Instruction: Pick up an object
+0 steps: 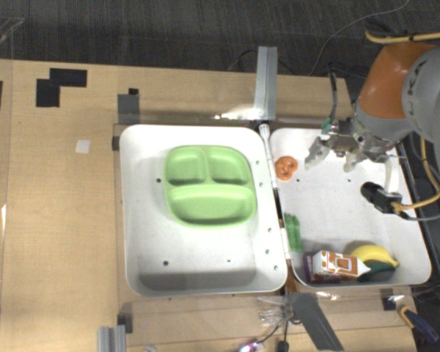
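Observation:
My gripper (pixel 330 158) hangs over the back of the right bin (pixel 337 196), its two fingers spread apart and open with nothing between them. A small orange round object (pixel 284 167) lies just to its left, by the bin's left wall. A slim green item (pixel 292 233) lies along the same wall further forward. In the front corner sit a brown carton (pixel 334 265) and a yellow banana (pixel 372 255), which rests on something dark.
The left bin (pixel 143 218) holds a green divided plate (pixel 209 184). A metal post (pixel 266 86) stands behind the wall between the bins. Black cables (pixel 385 196) trail from the arm over the right bin's right side.

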Robot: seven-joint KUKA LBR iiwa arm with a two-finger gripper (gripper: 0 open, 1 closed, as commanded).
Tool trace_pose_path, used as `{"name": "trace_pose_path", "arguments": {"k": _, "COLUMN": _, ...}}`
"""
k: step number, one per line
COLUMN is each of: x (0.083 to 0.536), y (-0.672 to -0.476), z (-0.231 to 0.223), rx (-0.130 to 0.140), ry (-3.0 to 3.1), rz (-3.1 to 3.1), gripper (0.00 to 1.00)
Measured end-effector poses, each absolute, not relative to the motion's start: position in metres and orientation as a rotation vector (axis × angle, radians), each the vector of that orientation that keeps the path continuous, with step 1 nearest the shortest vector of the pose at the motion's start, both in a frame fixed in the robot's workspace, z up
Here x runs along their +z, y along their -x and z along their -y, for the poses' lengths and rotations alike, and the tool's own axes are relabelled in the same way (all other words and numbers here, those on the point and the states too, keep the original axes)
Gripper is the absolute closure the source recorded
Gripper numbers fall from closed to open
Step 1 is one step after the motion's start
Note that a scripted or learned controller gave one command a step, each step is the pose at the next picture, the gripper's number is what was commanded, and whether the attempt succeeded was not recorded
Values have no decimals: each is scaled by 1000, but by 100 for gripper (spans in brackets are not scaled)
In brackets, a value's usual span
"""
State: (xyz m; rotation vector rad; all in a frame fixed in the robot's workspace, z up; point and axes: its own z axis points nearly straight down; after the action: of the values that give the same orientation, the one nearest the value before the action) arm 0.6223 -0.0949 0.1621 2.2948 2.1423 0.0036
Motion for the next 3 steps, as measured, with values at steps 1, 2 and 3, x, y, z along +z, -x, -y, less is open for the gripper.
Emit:
{"name": "trace_pose_path", "arguments": {"k": 1, "x": 187, "y": -569, "z": 134, "rx": 3, "ry": -2506, "rz": -1892, "gripper": 0}}
{"name": "trace_pose_path", "arguments": {"k": 2, "x": 198, "y": -570, "z": 133, "rx": 9, "ry": -2500, "rz": -1897, "gripper": 100}}
{"name": "trace_pose_path", "arguments": {"k": 3, "x": 95, "y": -590, "z": 104, "rx": 4, "ry": -2673, "rz": -1648, "gripper": 100}}
